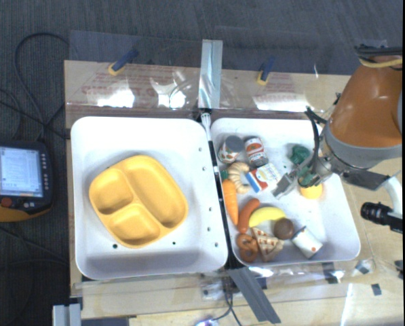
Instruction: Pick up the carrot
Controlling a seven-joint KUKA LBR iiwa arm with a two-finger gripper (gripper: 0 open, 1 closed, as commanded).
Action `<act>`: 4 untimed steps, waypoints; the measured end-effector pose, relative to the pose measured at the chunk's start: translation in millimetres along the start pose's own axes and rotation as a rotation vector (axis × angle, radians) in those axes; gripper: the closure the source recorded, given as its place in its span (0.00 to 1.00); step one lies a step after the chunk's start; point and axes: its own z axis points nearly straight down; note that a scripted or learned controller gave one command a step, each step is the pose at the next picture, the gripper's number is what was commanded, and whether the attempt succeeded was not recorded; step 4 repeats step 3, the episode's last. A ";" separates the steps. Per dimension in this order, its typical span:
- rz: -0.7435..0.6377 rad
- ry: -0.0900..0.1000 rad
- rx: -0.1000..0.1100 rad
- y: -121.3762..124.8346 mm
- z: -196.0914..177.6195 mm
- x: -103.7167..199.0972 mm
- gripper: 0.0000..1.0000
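Looking at the right bin's left edge, you find the carrot (229,200): light, stiff, smooth; grip its thick middle. Whether the tool (298,178) is clenched, you cannot tell.

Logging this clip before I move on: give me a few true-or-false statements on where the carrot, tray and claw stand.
1. The carrot lies in the right bin, along its left wall. True.
2. The yellow divided tray sits in the right bin. False: it sits in the left bin.
3. The claw is over the right bin. True.
4. The carrot is between the claw's fingers. False: the carrot lies apart from the claw, to its left in the camera view.
5. The banana lies in the tray. False: it lies in the right bin.
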 end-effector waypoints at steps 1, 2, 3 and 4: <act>-0.044 -0.001 -0.001 29.1 -18.5 67.5 1.00; -0.151 0.006 0.011 21.2 81.9 64.6 1.00; -0.163 -0.001 0.000 44.5 21.7 104.4 1.00; -0.163 -0.001 0.000 44.5 21.7 104.4 1.00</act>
